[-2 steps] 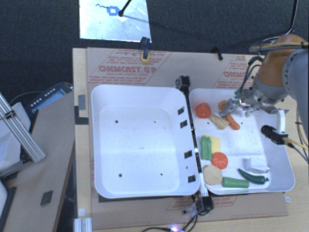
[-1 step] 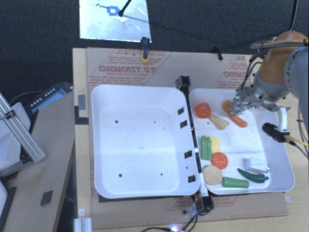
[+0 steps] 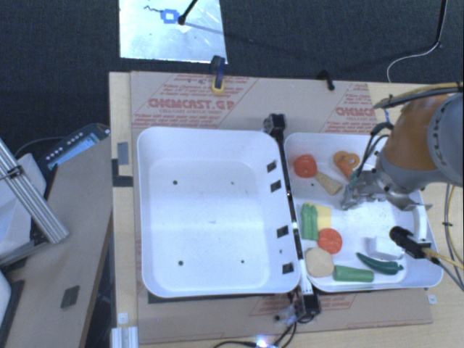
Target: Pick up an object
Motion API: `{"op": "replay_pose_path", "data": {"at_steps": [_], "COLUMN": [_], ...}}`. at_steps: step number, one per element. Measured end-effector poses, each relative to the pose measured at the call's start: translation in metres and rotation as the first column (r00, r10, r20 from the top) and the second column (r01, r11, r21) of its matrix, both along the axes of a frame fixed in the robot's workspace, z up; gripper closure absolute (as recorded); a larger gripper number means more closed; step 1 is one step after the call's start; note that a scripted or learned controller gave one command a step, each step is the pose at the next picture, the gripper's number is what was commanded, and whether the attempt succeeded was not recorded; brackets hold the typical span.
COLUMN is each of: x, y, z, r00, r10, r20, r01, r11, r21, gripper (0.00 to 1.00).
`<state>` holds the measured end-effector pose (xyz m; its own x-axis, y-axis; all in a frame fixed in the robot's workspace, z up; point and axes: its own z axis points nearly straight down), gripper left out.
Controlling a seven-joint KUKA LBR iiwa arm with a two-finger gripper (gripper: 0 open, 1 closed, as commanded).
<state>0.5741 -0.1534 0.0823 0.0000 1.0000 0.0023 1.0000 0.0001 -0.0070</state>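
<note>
We see 2 shallow white bins side by side on the counter (image 3: 123,216). The left white bin (image 3: 210,209) offers broad bare floor out to its rims. The right white bin (image 3: 428,267) is crowded: a red round tomato-like toy (image 3: 305,166), an orange pretzel-shaped toy (image 3: 346,162), a green ribbed toy beside a yellow block (image 3: 310,221), a second red round toy (image 3: 330,241), a beige potato-shaped toy (image 3: 319,262) and a dark green pepper-shaped toy (image 3: 379,264) near the front rim. The grey arm with the orange band (image 3: 417,140) reaches in from the right, and its hand (image 3: 353,194) hangs low over the bin's middle, just beside the pretzel toy; we cannot tell whether it is open or closed. The board beneath the bins reads "CHEMCAST GP" in red (image 3: 190,103).
</note>
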Motion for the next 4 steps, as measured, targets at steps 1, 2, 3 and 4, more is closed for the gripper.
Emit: {"op": "replay_pose_path", "data": {"at_steps": [1, 2, 3, 4], "x": [-0.071, -0.027, -0.031, -0.063], "y": [0.024, 0.125, 0.117, 0.053], "z": [0.002, 0.109, 0.102, 0.031], "r00": [1.0, 1.0, 1.0, 1.0], "r10": [0.0, 0.016, 0.002, -0.006], "r20": [0.002, 0.021, 0.009, 0.001], "r01": [0.0, -0.016, -0.002, 0.006], "r11": [1.0, 1.0, 1.0, 1.0], "r21": [0.0, 0.001, -0.002, -0.004], "gripper": [1.0, 1.0, 0.0, 0.0]}}
